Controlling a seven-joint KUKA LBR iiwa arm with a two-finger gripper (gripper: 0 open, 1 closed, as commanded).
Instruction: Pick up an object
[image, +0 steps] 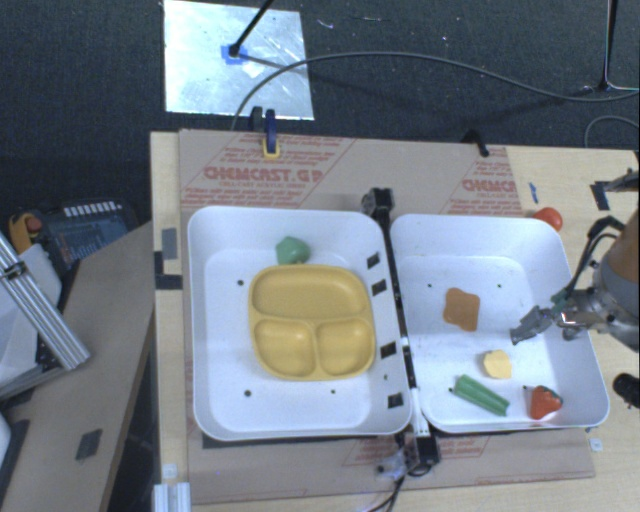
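Gripper (528, 330) hovers over right bin (500, 245), near yellow piece (497, 364)

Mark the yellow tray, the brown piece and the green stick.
yellow tray (310, 322): camera view, on its centre divider, left bin.
brown piece (461, 308): camera view, its middle, right bin.
green stick (479, 395): camera view, mid-length, right bin.

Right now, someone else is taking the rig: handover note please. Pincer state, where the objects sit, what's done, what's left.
Pincer: low over the right bin, near its right wall; nothing seen between its fingers. Open or shut, cannot tell.
Right bin: brown piece mid-bin, yellow piece just below the pincer, green stick near the front, red piece in the front right corner.
Left bin: yellow divided tray, green piece behind it.
Done: no pick yet.
Left: grasp one object and lift; the yellow piece looks nearest.
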